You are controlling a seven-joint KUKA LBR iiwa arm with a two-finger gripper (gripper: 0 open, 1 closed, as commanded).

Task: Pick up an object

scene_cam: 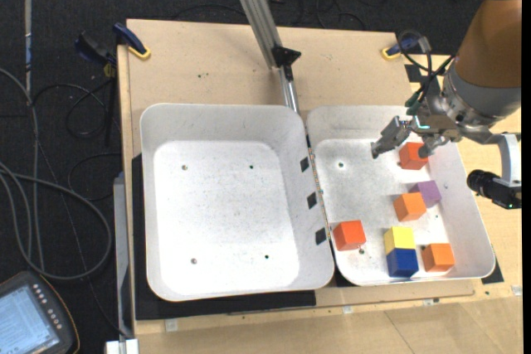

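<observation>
Between fingers (pixel 404 143): orange block (pixel 412 156).

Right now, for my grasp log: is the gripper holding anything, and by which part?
Cannot be told: the gripper sits at a red-orange cube in the right white bin.

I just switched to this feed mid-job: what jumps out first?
The gripper hangs over the right bin, with an orange-red block showing between its fingers. Below it in that bin lie bright blocks: an orange cube, a yellow block touching a blue one.
</observation>
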